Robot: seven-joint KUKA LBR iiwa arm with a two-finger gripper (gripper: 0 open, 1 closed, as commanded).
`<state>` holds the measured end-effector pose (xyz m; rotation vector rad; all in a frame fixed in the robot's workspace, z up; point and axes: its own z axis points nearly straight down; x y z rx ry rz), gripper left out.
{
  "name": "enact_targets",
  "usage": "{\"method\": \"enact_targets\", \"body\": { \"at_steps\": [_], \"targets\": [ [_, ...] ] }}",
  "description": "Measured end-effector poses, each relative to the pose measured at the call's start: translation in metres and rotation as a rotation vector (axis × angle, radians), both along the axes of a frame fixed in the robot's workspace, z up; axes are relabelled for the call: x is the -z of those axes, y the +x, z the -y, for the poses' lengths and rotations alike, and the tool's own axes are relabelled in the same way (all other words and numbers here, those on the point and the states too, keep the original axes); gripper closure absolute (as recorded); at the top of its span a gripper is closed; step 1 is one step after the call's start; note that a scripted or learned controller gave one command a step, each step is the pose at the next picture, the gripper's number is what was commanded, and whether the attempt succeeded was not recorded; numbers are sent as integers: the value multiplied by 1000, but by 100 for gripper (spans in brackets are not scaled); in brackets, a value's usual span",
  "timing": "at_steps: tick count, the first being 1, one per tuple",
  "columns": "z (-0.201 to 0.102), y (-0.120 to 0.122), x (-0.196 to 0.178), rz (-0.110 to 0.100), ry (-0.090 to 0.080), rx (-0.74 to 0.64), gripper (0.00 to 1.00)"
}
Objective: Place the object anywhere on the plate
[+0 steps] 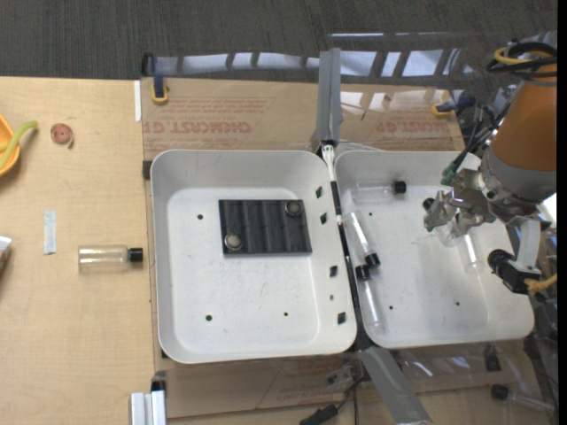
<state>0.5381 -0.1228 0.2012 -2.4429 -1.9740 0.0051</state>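
Observation:
A dark ribbed plate [266, 227] lies flat in the left bin [177, 264], with a small round stud [293, 208] at its top right and another [232, 241] at its lower left. Several clear vials with black caps lie in the right bin [496, 326]: one [359, 237] along the left wall, one [371, 301] below it, one [388, 187] near the back. My gripper [450, 216] hangs over the right part of the right bin, far from the plate. A clear vial-like shape [467, 248] shows just beneath it; whether it is held is unclear.
On the wooden bench left of the bins lie a clear vial with a black cap [106, 255], a small white strip [50, 232], a red disc [60, 133] and a yellow item [7, 144]. Cardboard [230, 122] lies behind the bins.

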Motion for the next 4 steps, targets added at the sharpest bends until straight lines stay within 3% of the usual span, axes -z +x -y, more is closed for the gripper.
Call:
{"method": "enact_targets", "body": {
  "at_steps": [1, 2, 3, 4],
  "targets": [
    [-1, 86, 2, 0, -1, 113, 100],
    [23, 119, -203, 0, -2, 329, 100],
    [-70, 54, -97, -2, -1, 179, 100],
    [-51, 116, -239, 0, -2, 332, 100]
  ]
}}
